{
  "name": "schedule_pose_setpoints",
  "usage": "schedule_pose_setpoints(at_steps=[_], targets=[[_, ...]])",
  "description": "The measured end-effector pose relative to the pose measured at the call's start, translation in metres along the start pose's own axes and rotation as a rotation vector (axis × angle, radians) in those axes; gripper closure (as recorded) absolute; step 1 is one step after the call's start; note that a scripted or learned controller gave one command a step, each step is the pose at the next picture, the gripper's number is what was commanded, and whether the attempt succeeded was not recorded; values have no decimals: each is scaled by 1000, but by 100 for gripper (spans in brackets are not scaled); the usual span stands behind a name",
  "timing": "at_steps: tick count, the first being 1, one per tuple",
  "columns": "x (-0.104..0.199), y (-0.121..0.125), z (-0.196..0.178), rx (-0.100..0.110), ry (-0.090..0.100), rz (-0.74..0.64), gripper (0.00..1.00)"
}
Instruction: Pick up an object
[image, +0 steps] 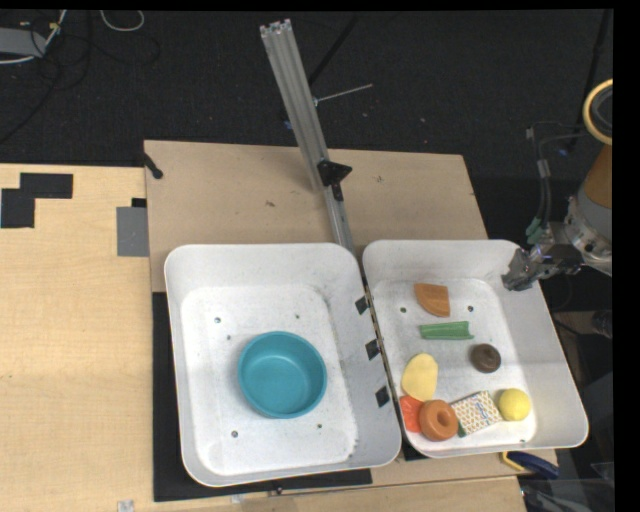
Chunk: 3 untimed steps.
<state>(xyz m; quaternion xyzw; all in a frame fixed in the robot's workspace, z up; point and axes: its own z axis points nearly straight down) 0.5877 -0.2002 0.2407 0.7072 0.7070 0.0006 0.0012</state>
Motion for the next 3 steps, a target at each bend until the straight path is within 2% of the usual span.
schedule_pose_setpoints(at_steps=[2, 3], targets=[[112, -18, 14, 3, 2, -4, 100], [163, -12, 6, 3, 1, -4, 100]])
